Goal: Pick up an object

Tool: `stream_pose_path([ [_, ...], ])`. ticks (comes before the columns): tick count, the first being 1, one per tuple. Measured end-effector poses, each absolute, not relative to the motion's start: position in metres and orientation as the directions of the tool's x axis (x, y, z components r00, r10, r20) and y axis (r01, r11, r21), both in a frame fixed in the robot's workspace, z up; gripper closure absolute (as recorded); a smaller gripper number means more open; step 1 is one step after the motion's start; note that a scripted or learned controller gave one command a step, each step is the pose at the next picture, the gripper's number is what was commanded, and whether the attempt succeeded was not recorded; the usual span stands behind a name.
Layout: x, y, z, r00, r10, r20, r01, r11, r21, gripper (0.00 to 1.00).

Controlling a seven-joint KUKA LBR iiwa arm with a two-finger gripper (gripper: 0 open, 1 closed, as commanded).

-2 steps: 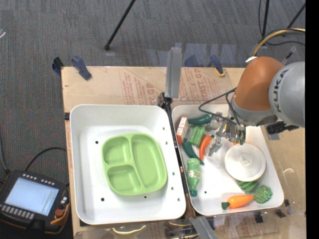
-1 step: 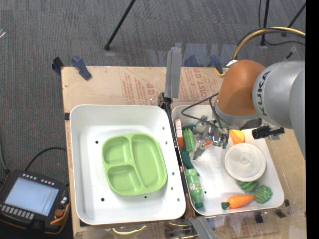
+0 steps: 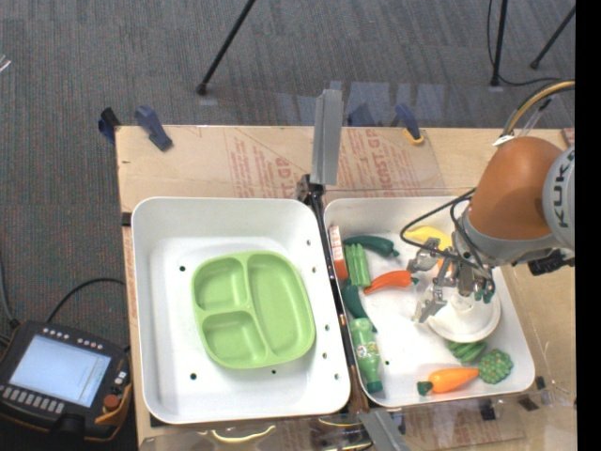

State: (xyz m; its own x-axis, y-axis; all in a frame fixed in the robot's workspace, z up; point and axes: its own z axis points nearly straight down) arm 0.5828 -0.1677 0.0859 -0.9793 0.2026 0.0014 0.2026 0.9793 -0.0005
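Hand [image 3: 434, 301] hangs spread, nothing pinched, over the right bin [image 3: 406, 395]. Pepper [image 3: 389, 281] lies just left of it, white bowl [image 3: 467, 323] right, possibly touching. Closing here could snag the bowl's rim.

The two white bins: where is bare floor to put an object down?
Left bin: bare floor all around the green divided plate, widest along its left wall. Right bin: crowded; one bare patch between the green bottle, orange carrot and white bowl.
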Motion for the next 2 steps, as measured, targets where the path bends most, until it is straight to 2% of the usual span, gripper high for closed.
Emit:
stream_pose_path([
  [1,0.5883,-0.0812,0.0929,-0.993,0.119,0.001,0.119,0.993,0.002,0.0],
  [2,0.5794,-0.0853,0.0853,-0.969,0.247,0.004,0.247,0.969,0.001,0.0],
])
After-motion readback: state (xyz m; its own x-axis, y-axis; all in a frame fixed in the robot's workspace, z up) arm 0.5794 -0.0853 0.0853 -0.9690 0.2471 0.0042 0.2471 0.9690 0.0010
